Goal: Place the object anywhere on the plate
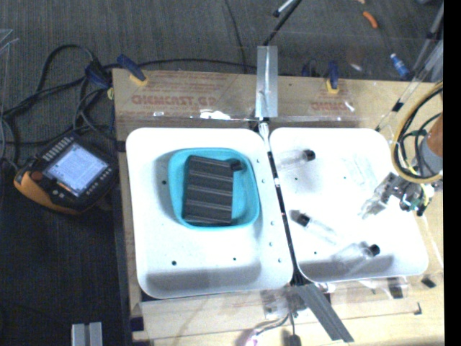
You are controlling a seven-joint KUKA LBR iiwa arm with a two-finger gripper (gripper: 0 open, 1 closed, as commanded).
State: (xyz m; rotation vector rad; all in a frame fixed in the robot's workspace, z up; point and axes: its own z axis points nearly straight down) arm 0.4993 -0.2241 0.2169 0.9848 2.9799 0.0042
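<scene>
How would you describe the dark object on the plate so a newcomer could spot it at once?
Look at the left white bin. A blue plate sits in its middle, and on the plate lies a dark grey ribbed block. Unlike the small clear tubes with black caps in the right bin, it is large, opaque and rectangular.

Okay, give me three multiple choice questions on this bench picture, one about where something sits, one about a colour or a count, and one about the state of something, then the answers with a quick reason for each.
1. Where is the blue plate?
A. In the left bin
B. In the right bin
C. On the floor

2. How many clear syringe-like tubes with dark caps lie in the right bin?
A. One
B. Three
C. Six

3. What lies on the plate?
A. Nothing
B. A dark ridged block
C. A tube

Answers:
1. A: the plate sits inside the left bin.
2. B: one tube is near the top, one mid-left, one at the bottom.
3. B: the dark ridged block rests on the plate.
</scene>
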